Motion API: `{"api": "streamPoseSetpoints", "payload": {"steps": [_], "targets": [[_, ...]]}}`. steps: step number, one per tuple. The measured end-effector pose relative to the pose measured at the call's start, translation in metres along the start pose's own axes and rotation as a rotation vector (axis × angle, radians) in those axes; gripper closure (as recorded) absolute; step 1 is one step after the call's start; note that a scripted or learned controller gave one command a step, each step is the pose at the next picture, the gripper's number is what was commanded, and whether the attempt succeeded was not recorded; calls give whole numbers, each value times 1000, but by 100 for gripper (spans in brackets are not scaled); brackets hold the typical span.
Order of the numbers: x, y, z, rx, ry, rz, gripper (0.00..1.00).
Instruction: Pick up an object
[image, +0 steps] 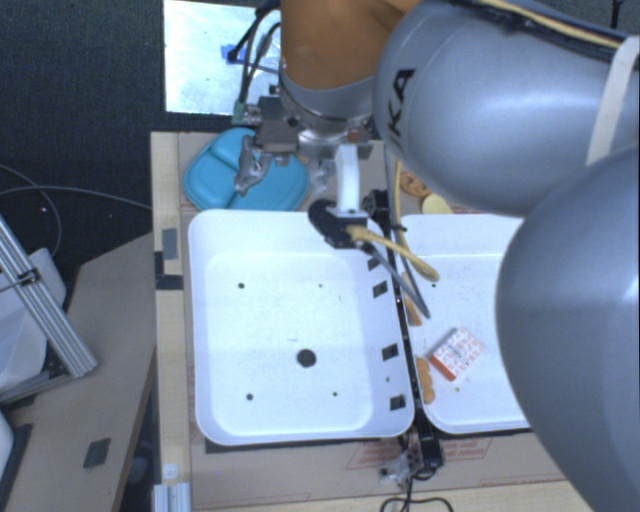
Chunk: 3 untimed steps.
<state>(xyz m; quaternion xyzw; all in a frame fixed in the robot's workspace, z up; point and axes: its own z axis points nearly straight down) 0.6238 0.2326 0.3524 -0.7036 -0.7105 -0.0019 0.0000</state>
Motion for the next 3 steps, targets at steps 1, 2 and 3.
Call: {"api": "streamPoseSetpoints", "payload": {"steps": [1,2,3], "targets": [[1,43,248,-4,0,6,0],[1,43,237,-1,-1,5,100],[1,-49,138,12,-6,7,100]]}}
